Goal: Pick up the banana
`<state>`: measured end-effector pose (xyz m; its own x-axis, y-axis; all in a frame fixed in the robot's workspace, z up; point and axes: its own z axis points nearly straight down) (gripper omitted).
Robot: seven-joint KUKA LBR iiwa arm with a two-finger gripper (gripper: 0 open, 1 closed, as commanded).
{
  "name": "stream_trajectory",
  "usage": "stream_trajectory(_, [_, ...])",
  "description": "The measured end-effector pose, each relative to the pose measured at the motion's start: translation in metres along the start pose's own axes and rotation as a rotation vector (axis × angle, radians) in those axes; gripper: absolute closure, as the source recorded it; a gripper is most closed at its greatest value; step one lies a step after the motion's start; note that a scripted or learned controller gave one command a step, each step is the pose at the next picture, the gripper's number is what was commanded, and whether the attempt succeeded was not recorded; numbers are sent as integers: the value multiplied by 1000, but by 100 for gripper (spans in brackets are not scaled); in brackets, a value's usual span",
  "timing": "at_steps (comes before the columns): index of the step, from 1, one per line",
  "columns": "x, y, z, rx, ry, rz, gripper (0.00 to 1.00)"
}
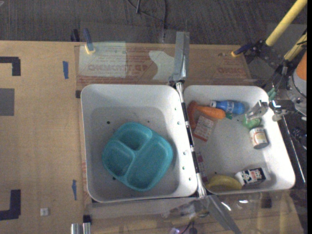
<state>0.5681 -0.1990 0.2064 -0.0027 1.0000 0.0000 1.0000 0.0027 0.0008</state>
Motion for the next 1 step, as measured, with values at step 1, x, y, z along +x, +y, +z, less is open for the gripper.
stream_trajectory(1, [60, -51, 116, 0, 0, 192, 0])
